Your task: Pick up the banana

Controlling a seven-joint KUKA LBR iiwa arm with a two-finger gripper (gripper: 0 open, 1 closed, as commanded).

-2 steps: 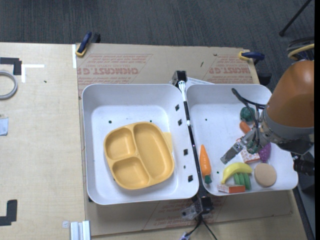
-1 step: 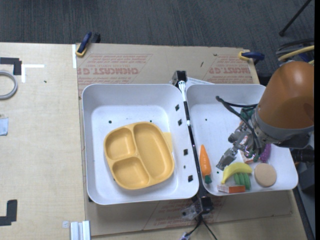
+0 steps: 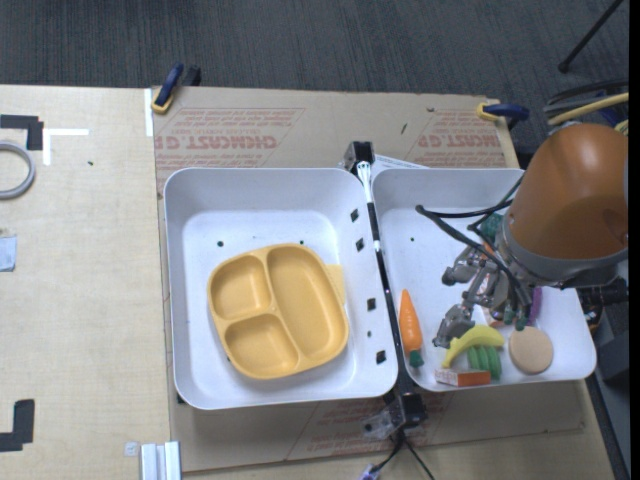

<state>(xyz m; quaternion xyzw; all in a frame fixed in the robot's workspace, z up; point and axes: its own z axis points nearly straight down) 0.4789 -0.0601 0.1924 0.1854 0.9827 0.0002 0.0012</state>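
Observation:
The yellow banana (image 3: 472, 341) lies near the front edge of the right bin (image 3: 430, 228), resting against a green toy vegetable (image 3: 487, 359). My gripper (image 3: 455, 300) hangs low over that bin, just above and left of the banana, under the arm's orange band (image 3: 580, 188). Its two metal fingers stand apart and open with nothing between them. The lower fingertip (image 3: 446, 328) is close to the banana's left end, and I cannot tell if it touches.
An orange carrot (image 3: 409, 320) lies left of the gripper by the bin's left wall. A round beige piece (image 3: 530, 350) and a small red piece (image 3: 472, 377) sit beside the banana. The left bin (image 3: 200, 228) holds a yellow divided plate (image 3: 278, 310).

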